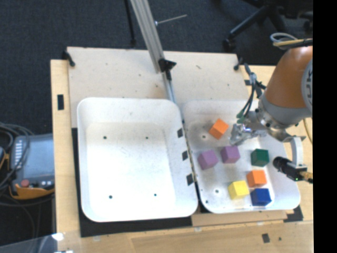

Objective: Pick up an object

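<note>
- Approach step: the hand (238,132) hangs just right of the orange cube (218,128) (finger state: cannot tell).
- Next, I judge: centre over it, descend, close.

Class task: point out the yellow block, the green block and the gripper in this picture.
yellow block (238,189), camera view, middle of its top face
green block (259,156), camera view, middle of its top face
gripper (238,134), camera view, at its fingertips

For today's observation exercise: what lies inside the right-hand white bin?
Inside the right bin: two purple cubes, two orange, one green, yellow, blue. The gripper and arm cover the far corner.
</note>
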You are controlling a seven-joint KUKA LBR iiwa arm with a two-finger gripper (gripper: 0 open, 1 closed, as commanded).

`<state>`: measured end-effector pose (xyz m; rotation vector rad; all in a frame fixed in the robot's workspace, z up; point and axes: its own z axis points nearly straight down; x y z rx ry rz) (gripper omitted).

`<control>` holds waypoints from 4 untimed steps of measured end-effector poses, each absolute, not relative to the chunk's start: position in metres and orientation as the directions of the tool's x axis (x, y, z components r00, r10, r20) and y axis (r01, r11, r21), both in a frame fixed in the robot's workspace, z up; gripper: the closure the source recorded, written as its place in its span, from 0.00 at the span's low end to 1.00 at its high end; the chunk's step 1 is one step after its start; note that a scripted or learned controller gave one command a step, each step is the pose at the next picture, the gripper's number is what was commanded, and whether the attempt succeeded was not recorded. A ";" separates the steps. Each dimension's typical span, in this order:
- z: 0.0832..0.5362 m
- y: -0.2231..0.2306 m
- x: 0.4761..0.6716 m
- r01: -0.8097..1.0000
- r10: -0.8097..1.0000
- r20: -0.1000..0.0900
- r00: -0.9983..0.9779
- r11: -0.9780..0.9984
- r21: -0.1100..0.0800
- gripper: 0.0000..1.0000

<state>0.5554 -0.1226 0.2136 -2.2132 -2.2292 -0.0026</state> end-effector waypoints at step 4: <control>0.230 0.089 0.594 1.000 1.000 0.002 -0.009 0.009 0.002 1.00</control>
